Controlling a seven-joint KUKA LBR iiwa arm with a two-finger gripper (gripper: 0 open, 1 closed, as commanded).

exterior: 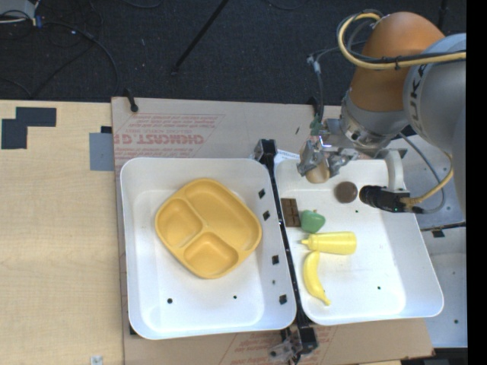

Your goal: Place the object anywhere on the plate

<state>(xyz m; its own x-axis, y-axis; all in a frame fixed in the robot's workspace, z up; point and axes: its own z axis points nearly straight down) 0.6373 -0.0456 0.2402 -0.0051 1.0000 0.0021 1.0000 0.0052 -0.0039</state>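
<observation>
Hovering at the right bin's (426,295) far-left corner, the gripper (318,162) has a tan object (317,175) at its tips — grip state unclear; a brown disc (346,192), green piece (312,220), yellow bottle (331,242) and banana (313,277) lie nearby; the yellow plate (207,226) sits in the left bin (137,295).

plate (208,227) in left bin (144,295), banana (313,277) in right bin (403,280)

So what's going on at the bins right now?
The arm's gripper is low at the back of the right bin, over a small tan object. A brown round piece, green item, yellow bottle and banana lie nearby. The yellow plate sits in the left bin.
</observation>
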